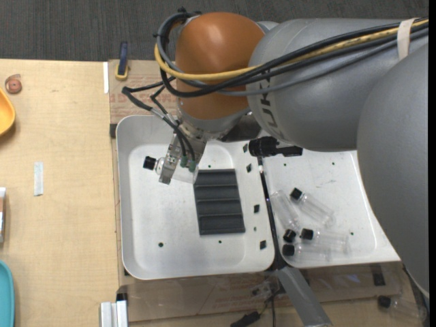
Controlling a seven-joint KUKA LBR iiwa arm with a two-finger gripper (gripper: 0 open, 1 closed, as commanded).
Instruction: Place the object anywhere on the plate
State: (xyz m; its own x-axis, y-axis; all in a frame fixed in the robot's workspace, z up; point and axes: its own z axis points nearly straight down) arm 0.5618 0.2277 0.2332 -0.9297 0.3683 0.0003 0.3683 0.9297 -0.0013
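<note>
Far left, on the tan table: the edge of an orange item is cut off by the frame, with a small reddish disc above it, a short white strip lower down, and a teal corner at the bottom edge. A blue clamp sits at the table's top edge, just above the left bin. The left bin is white and shallow. In its upper left part lies a small black cap, apparently the end of a clear vial; the body is too faint to trace. Just right of the cap hangs the end effector, tilted down to the left, with green and metal parts showing at its tip. How far it is open cannot be told, nor whether it has hold of the capped vial; the two are very close, contact unclear. Right of the end effector, in the middle of the left bin, lies the plate, a dark ridged rectangle, flat, long side running up-down; nothing rests on its visible ridges. The capped vial is off the plate, to its upper left, with the end effector between them. Above, the orange band of the arm, looped with yellow and black cables, overhangs the bin's top rim. The right bin holds several clear vials with black caps, scattered in its lower left part. The grey arm covers the upper right.
</note>
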